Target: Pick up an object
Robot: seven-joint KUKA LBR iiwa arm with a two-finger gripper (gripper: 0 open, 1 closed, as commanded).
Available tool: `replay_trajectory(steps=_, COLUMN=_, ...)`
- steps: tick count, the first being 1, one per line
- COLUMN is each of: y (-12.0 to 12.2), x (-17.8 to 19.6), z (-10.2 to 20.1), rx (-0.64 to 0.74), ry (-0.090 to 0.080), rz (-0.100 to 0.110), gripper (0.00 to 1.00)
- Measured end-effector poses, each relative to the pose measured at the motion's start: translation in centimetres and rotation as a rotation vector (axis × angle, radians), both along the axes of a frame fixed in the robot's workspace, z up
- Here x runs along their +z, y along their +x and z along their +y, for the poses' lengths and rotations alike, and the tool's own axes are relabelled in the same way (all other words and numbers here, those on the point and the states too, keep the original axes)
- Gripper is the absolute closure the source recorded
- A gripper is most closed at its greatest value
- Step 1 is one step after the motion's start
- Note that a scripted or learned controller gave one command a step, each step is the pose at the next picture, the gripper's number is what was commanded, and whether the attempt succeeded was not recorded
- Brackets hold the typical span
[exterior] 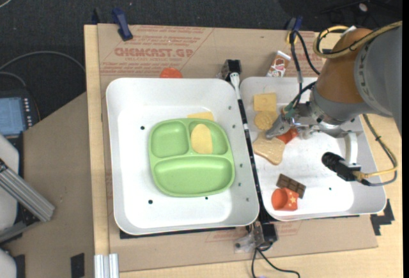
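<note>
The end effector [285, 128] is low in the right bin [319, 206], but I cannot tell how it is set. A small red thing [289, 137] peeks out just under it. The bread [268, 151] and cracker [263, 120] sit right beside it, so they could get bumped or grabbed instead. The red thing is mostly hidden, so I cannot tell which way it points.
</note>
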State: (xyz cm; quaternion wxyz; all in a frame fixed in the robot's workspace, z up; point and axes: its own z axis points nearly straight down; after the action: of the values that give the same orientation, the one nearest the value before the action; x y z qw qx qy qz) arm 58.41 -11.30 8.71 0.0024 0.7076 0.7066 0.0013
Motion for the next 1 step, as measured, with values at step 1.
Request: replay_trajectory(steps=1, y=1.64, x=-0.07, z=-0.87, rx=0.003, ry=0.002, rz=0.002, gripper=0.00)
